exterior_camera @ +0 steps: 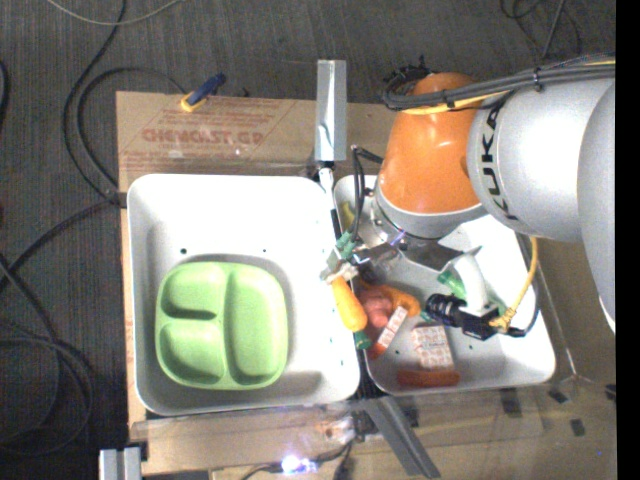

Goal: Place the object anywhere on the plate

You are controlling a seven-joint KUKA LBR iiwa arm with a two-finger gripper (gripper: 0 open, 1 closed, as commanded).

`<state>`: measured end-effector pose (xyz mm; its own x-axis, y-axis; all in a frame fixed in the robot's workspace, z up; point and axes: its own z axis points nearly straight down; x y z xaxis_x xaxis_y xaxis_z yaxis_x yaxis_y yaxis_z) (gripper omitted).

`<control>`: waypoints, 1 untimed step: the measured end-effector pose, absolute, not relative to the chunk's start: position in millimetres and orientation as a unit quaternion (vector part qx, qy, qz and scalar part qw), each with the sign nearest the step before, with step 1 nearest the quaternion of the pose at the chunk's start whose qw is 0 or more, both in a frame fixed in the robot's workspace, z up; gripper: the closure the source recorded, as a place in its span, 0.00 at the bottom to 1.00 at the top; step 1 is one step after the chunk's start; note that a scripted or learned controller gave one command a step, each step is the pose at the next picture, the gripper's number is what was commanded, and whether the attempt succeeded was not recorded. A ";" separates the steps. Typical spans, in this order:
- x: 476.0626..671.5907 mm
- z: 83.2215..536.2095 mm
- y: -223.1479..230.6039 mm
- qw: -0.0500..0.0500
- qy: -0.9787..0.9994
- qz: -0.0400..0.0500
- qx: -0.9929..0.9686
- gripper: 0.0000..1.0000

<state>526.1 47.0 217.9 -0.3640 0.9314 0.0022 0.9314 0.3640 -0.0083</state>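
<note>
1. The arm point(470, 148) is hung over the right bin point(535, 363), hiding much of it.
2. The green plate point(225, 323) is seen in the left bin point(240, 193).
3. Whether the gripper point(352, 258) is closed cannot be told.
4. The yellow-orange object point(349, 306) lies at the dividing wall; a snag there could be caused.

The 3-compartment lime-green plastic plate point(223, 325) looks smooth and softly glossy. Both shallow white plastic bins, the left point(300, 200) and the right point(535, 353), have a satin sheen. At 12 o'clock lies a matt brown cardboard sheet point(215, 133). The arm's orange band point(430, 158) is shiny; its grey shell point(555, 158) is smooth. The dark floor carpet point(60, 88) looks coarse.
</note>
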 end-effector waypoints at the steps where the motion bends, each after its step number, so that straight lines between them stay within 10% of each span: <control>1: 516.1 193.6 111.9 0.004 -0.847 0.004 -0.531 1.00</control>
<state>516.1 111.9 193.6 -0.4358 0.9000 0.0024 0.9000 0.4358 -0.0100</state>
